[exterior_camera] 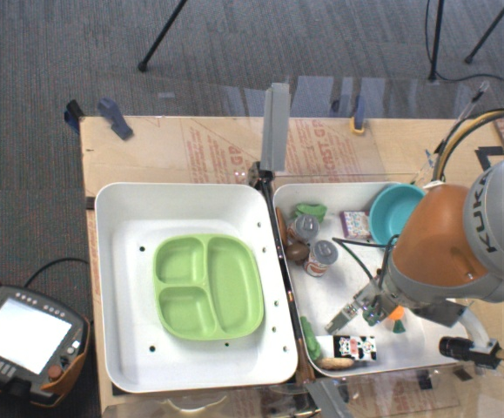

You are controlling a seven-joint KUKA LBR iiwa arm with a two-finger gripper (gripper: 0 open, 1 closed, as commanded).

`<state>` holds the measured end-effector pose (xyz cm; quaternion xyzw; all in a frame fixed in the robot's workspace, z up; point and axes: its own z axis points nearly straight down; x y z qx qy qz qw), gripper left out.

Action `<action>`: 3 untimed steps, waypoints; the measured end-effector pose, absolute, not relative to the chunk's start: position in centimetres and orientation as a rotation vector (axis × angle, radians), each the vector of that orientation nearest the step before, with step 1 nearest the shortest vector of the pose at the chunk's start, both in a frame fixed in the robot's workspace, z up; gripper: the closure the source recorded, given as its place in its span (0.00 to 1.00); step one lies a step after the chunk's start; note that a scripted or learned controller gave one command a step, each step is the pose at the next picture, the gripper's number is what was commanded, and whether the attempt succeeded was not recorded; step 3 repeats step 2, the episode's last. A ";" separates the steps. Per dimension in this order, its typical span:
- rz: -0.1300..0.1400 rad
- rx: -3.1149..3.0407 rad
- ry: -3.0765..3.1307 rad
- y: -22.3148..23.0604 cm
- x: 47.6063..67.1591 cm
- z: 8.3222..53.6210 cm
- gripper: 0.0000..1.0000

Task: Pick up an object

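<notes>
The tool (pixel 349 313) hung low in the right shallow white bin (pixel 356 368), its 2 fingers slightly parted with nothing between them. The nearest candidate, a small flat black-and-white printed carton (pixel 354 347), lay just below the fingertips toward the bin's near wall, its long axis running left to right. A small grey-lidded jar with a red label (pixel 319 258) stood farther off, up and left.
</notes>
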<state>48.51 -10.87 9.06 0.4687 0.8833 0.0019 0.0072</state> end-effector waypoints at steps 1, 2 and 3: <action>0.007 1.524 2.733 -14.1 48.0 9.0 0.00; -0.001 1.623 2.689 -21.0 55.0 8.7 0.00; -0.001 1.623 2.689 -21.0 55.0 8.7 0.00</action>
